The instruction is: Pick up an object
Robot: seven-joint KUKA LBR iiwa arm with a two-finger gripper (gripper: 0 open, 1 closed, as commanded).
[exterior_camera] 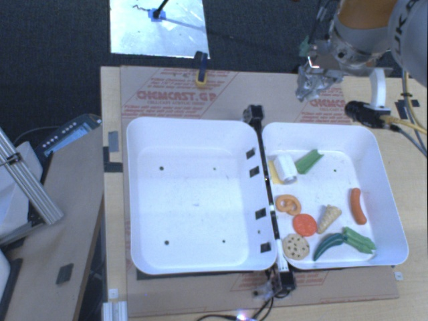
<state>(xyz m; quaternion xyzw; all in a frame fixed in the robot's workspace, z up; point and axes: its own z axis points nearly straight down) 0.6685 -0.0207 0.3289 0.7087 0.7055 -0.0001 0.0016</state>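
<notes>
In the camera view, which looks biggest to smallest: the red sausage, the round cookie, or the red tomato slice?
1. Long red sausage, the longest.
2. Round tan chocolate-chip cookie and round red tomato slice: these look about alike, so I won't rank them.

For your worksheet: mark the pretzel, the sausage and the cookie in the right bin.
pretzel (288, 204), camera view, on its looped rim.
sausage (358, 206), camera view, mid-length.
cookie (295, 247), camera view, centre of its face.

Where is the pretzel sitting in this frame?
The pretzel lies in the right bin, near its left wall, just above the tomato slice and below the white cylinder.
</notes>
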